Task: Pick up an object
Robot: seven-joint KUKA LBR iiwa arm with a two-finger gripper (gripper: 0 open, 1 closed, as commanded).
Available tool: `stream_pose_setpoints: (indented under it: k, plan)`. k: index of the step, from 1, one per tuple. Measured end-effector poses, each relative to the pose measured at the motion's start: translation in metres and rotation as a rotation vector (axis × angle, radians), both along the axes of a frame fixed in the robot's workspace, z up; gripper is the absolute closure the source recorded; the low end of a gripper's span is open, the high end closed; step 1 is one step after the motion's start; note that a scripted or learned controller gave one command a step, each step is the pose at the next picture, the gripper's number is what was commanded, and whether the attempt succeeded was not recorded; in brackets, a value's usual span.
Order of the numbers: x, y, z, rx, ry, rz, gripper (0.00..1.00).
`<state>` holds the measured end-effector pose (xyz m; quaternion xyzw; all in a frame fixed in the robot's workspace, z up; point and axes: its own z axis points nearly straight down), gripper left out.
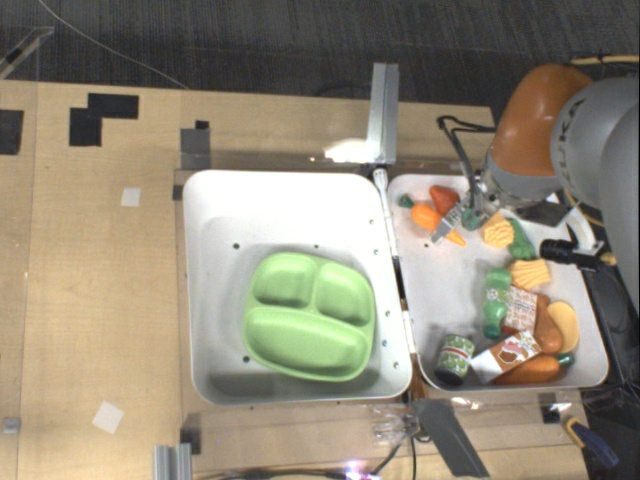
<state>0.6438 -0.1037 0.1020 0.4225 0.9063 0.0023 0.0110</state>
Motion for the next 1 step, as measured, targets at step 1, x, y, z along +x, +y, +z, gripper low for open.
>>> stream_pose_setpoints:
  k: [1]
  plan:
    - [0.0068,0.0849,0.1149,0.009,0.005,-0.086,1.0]
